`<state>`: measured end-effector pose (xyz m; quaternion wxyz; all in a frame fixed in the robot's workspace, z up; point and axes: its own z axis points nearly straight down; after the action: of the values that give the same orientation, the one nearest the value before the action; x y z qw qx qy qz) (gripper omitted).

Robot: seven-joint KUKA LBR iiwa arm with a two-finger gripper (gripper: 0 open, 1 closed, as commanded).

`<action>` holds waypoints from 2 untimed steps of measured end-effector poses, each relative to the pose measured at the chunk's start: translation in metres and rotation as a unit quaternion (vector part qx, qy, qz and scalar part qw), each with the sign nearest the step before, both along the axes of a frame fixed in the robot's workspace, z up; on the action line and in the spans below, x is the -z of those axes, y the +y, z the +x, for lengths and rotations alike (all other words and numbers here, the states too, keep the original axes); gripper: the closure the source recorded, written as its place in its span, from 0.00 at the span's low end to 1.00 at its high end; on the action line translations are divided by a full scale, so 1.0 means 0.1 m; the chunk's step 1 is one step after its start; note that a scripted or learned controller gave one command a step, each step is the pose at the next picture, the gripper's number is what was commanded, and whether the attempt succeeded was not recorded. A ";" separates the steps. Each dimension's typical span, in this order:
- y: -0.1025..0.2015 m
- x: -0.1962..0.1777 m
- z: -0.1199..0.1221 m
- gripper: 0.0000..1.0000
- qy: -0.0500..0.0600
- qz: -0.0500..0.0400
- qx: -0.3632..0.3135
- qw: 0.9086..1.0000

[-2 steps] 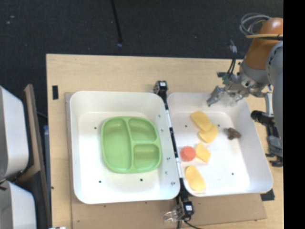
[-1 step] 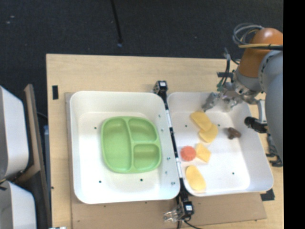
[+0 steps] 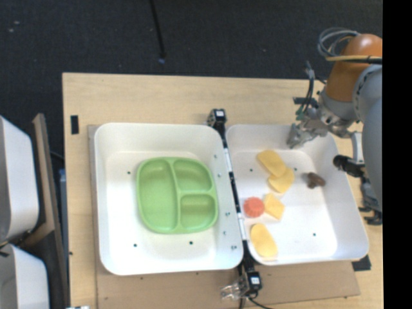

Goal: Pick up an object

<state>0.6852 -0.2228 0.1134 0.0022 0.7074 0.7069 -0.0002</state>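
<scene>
Nothing has been lifted, as far as the view shows: every candidate lies on the floor of the right bin (image 3: 347, 234), so the whole of the task looks left to do.

Nearest the camera, at about 7 o'clock in that bin, lies a yellow oval piece (image 3: 263, 240). Just above it, near the left wall, sits a small red round piece (image 3: 254, 206), with a yellow square piece (image 3: 274, 206) touching or just beside it at 3 o'clock. Further back come two more yellow slabs (image 3: 276, 170) that overlap each other near the bin's middle, and to their 3 o'clock, apart from them, a small brown lump (image 3: 315, 180).

Farthest back, at roughly 1 o'clock over the bin's rear edge, hangs the gripper (image 3: 300, 136) (reaching in under the orange band of the arm). It is well apart from all the pieces, and I see nothing between its fingers; whether they are spread or closed I cannot tell at this size.

The left bin (image 3: 109, 237) holds a green divided tray (image 3: 176, 194), which plays no part so far.

My judgement: the pick is at its very start, with approach, descent and grasp all to come.
</scene>
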 end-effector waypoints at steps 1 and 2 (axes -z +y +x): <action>0.05 -0.45 -0.01 1.00 -0.001 0.001 -0.001 1.000; 0.08 -0.98 -0.10 1.00 -0.001 0.001 0.000 1.000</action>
<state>0.6753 -0.2148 0.2118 0.0021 0.7073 0.7069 0.0014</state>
